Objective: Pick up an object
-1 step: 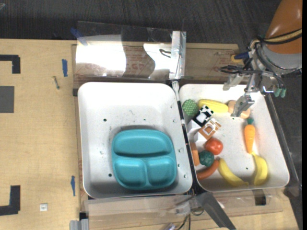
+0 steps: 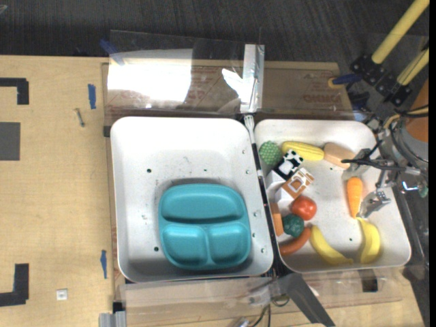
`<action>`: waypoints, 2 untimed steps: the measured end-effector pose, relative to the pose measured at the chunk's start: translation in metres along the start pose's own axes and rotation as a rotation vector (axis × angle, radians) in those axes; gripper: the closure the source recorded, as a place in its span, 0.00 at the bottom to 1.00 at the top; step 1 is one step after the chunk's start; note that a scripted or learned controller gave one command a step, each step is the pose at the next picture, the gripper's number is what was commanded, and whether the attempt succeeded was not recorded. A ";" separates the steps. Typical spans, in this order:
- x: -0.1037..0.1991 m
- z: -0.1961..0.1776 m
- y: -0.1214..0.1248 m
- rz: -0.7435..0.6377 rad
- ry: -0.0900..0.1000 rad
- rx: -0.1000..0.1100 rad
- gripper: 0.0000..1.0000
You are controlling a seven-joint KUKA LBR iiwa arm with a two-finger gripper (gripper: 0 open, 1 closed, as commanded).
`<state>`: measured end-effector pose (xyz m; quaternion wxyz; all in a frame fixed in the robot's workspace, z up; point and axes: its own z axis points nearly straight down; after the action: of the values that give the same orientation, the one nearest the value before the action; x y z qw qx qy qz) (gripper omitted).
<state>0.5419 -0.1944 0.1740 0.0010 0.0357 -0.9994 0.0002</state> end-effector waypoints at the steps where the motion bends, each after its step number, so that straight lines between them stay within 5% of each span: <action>1: -0.019 0.084 -0.031 0.013 -0.014 0.003 0.00; 2: -0.023 0.071 -0.031 0.010 -0.027 0.008 1.00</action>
<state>0.5671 -0.2233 0.1032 -0.0127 0.0309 -0.9994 0.0039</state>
